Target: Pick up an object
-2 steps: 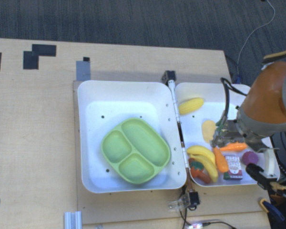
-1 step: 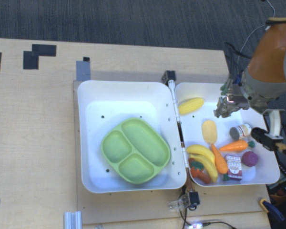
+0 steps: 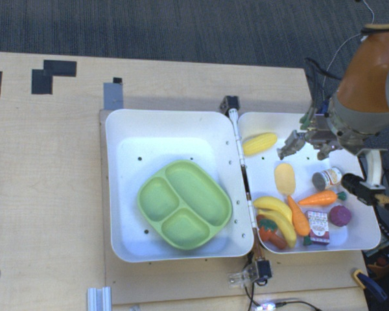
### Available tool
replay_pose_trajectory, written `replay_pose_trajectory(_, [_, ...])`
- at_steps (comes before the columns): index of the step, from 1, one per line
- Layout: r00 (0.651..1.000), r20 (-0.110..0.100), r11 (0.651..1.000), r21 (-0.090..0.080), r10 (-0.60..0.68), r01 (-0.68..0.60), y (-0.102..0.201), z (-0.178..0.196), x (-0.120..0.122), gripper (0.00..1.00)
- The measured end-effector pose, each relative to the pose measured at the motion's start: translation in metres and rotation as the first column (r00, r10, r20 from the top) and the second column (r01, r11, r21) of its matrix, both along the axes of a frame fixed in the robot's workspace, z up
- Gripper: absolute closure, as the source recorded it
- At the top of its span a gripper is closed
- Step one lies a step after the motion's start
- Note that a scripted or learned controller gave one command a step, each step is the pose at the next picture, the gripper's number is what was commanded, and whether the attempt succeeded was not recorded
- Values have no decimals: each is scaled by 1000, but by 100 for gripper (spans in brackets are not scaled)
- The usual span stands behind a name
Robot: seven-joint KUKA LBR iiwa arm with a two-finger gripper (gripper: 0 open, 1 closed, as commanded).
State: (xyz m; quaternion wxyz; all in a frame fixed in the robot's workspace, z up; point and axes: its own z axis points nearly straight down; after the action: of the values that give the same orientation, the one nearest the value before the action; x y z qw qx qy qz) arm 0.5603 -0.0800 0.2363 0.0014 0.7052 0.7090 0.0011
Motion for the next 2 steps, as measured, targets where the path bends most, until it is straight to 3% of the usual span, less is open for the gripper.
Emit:
replay_pose_trajectory(1, [1000, 4, 1000, -1, -2, 2, -32, -150, 46, 0])
replay_pose_trajectory(2, [1000, 9, 1000, -1, 2, -2, -32, -138, 48, 100])
